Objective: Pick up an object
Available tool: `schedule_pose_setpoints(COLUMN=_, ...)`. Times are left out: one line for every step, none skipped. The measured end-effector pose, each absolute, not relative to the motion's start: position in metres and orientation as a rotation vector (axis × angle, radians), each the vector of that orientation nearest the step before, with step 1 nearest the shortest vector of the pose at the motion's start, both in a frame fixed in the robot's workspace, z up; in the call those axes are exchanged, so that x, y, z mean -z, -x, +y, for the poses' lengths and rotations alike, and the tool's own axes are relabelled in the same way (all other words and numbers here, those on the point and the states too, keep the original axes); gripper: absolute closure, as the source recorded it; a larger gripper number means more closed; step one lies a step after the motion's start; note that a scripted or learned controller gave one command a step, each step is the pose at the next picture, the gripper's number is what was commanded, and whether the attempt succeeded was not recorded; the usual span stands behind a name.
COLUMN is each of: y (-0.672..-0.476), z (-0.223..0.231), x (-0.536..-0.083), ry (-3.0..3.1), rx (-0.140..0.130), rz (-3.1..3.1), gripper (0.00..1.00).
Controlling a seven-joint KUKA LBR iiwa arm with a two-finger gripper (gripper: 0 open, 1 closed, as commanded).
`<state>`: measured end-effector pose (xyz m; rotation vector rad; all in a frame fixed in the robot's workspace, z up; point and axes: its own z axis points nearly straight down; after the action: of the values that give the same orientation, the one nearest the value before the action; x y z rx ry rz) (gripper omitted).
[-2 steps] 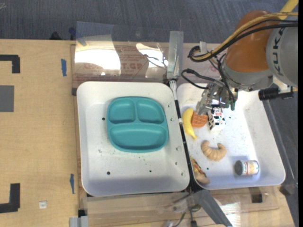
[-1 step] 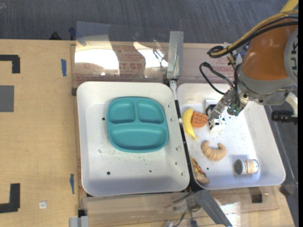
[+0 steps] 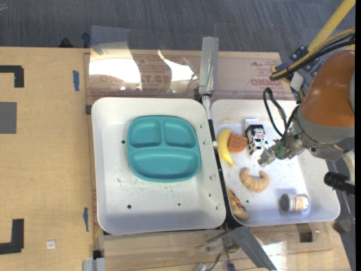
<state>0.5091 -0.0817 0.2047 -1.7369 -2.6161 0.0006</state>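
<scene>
1. The end effector [image 3: 269, 156] hangs low over the right bin [image 3: 321, 205], at the tip of the grey arm [image 3: 330, 103] with its orange band, which reaches in from the right. Its tip is small and partly blurred, so I cannot tell how far apart it stands, and nothing is plainly seen in its grasp.
2. Just below the end effector, close to it, lies a tan croissant [image 3: 255, 180] on the bin floor; whether they touch cannot be told.
3. Just to its left and slightly above stands a small black-and-white figure toy [image 3: 255, 136].
4. Further left of the end effector lies a yellow banana [image 3: 225, 147], with an orange piece [image 3: 237, 144] resting against it on the side nearer the end effector.
5. Below and a little to the right of the end effector lies a small can [image 3: 294, 202] on its side.
6. Well below and to the left, at the bin's lower left rim, sits a mixed-colour object [image 3: 238, 205], too small to identify.
7. Far to the left of the end effector, in the left bin [image 3: 113, 208], a teal divided plate [image 3: 163, 148] lies flat.
8. Both bins sit on the cardboard-covered worktop [image 3: 39, 151].
</scene>
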Motion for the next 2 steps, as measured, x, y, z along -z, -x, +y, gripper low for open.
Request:
schedule_pose_setpoints(y=-0.479, z=-0.068, x=-0.192, ry=2.225, rx=-0.003, rz=-2.213, gripper=1.00)
schedule_pose_setpoints(y=-0.481, z=-0.059, x=-0.263, ry=1.606, rx=0.004, rz=-2.709, gripper=1.00)
